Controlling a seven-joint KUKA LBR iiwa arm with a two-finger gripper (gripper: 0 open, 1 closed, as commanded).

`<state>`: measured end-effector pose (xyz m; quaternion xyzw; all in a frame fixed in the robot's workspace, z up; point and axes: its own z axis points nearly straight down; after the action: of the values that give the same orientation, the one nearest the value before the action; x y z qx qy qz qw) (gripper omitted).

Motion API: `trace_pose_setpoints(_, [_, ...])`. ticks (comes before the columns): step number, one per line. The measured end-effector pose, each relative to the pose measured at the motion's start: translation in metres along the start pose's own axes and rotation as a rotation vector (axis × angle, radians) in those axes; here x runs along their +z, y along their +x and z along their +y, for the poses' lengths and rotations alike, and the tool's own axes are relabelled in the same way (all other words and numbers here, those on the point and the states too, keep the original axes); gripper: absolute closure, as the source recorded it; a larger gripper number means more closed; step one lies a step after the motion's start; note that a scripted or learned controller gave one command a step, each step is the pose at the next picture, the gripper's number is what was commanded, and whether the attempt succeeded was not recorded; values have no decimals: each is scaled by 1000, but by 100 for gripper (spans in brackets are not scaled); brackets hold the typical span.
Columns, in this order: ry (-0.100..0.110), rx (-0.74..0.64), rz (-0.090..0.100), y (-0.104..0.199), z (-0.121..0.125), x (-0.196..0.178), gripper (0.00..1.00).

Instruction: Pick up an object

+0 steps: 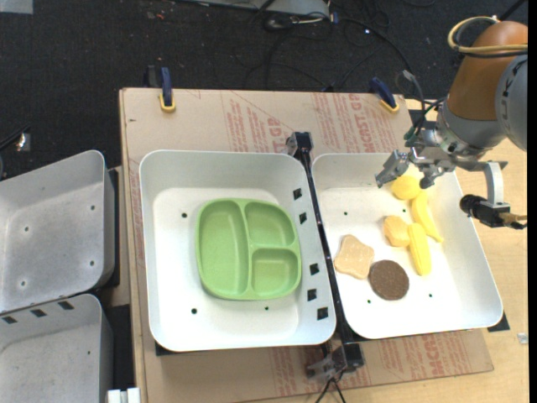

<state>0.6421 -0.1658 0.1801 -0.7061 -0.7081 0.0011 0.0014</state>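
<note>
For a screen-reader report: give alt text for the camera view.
The arm's claw hangs over a yellow toy in the right bin, near a toast piece and brown disc. The left bin holds a green divided tray.

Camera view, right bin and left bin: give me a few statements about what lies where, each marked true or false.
1. The green divided tray lies in the left bin. True.
2. The brown round piece lies in the left bin. False: it lies in the right bin, beside the tan toast-shaped piece.
3. The gripper is over the right bin, near a yellow piece. True.
4. The green tray holds the toast-shaped piece. False: that piece lies in the right bin.
5. Several yellow food pieces lie in the right bin. True.
</note>
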Motion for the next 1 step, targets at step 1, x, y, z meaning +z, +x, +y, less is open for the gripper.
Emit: trace_pose_setpoints(1, [0, 3, 0, 3, -9, 48, 0])
